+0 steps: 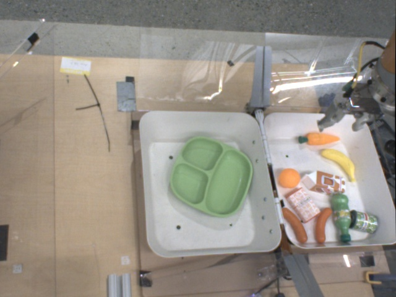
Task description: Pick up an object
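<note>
My gripper hangs over the back of the right bin, open, with nothing between its fingers. Just below it lies an orange carrot with a green top. In front of the carrot are a yellow banana, an orange ball-shaped fruit, a pink box and a small red and white box. At the bin's front lie two sausages, a green bottle and a green can.
The left bin holds a green plate with three compartments. A grey post stands behind the divide between the bins. Tape and a black wire lie on the wooden bench at the left.
</note>
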`<action>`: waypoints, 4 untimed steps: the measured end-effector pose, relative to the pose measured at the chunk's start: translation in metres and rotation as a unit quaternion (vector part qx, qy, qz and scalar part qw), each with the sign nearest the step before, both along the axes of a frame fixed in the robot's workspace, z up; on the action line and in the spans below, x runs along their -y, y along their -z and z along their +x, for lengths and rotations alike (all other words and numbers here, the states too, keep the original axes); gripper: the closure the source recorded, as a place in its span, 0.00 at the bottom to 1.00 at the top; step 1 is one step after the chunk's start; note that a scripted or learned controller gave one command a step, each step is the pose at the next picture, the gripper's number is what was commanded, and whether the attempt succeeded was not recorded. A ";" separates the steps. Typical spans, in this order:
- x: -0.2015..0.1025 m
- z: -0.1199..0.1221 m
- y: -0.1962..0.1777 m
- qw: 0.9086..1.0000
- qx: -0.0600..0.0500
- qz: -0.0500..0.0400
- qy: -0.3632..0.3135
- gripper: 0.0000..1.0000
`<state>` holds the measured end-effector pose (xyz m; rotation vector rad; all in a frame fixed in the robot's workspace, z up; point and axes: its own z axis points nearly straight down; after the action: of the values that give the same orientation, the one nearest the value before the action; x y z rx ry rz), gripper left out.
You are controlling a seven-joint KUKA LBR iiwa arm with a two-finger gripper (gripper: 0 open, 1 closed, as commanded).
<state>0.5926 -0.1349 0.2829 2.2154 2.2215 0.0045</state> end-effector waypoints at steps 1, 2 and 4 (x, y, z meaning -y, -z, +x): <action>0.053 0.002 0.058 0.999 0.000 -0.001 -0.039 0.00; 0.078 0.035 0.190 0.999 0.000 -0.001 -0.041 0.00; 0.079 0.037 0.177 0.999 0.004 -0.003 -0.041 0.00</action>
<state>0.6299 -0.2142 0.1060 2.1161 2.3026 0.0086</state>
